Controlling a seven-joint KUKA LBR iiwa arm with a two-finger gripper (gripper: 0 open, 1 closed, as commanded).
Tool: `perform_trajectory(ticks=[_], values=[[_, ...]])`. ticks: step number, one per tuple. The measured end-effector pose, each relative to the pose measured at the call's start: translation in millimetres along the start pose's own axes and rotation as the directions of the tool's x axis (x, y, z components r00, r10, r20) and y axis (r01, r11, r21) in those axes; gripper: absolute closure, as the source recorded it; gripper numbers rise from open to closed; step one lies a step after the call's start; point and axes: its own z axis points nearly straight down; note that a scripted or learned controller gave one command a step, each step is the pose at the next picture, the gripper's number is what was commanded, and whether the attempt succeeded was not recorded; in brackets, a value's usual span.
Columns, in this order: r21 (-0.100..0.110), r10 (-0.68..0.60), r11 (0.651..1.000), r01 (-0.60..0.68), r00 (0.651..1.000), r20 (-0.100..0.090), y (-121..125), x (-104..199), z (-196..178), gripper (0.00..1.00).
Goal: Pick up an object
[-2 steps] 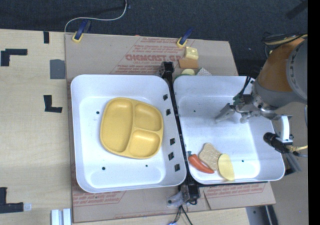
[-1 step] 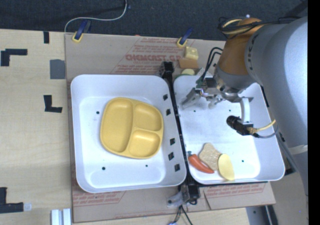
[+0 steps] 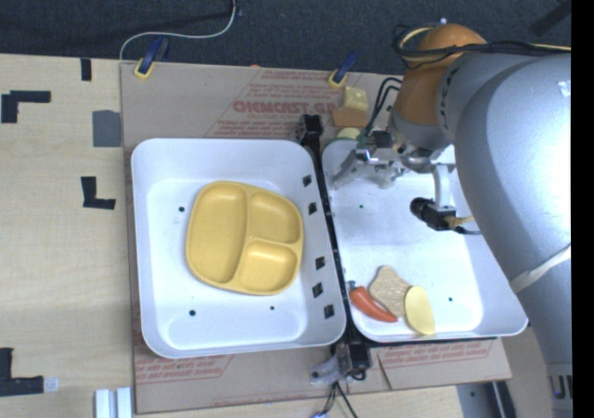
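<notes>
Camera view: two white bins sit side by side on a cardboard sheet [image 3: 269,100] that covers the wooden surface [image 3: 56,249]. The left bin [image 3: 153,221] holds a yellow plate [image 3: 244,237] with three compartments, lying flat near its middle. The right bin [image 3: 483,305] holds three small food pieces bunched near its front edge. A red-orange piece [image 3: 371,305] lies closest to the divider between the bins. A tan bread-like slice [image 3: 390,286] touches it just behind. A pale yellow oval piece [image 3: 419,310] lies against the slice on the right.

The arm [image 3: 520,156] comes in from the right, its orange band [image 3: 436,63] above the wrist. Its gripper [image 3: 364,162] is over the far left corner of the right bin, close to the divider and well apart from the food pieces. Whether the gripper is open or closed cannot be told from this angle, and nothing can be seen held in it.

Beyond the bins, on the cardboard, a tan block [image 3: 351,113] lies just behind the gripper. Two blue clamps [image 3: 148,58] pin the sheet's far edge. A white cable [image 3: 200,33] loops across the dark floor behind.
</notes>
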Motion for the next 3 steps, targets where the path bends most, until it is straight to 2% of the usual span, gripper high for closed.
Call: perform_trajectory(ticks=[1, 2, 3], values=[[-0.006, 0.008, 1.000, -0.008, 1.000, 0.001, -1.3, -57.9, -66.2, 0.00], [0.001, 0.005, 1.000, -0.005, 1.000, -0.001, -49.2, -30.2, 1.5, 0.00], [-0.013, -0.003, 1.000, 0.003, 1.000, -0.002, 2.3, 38.0, -108.4, 0.00]])
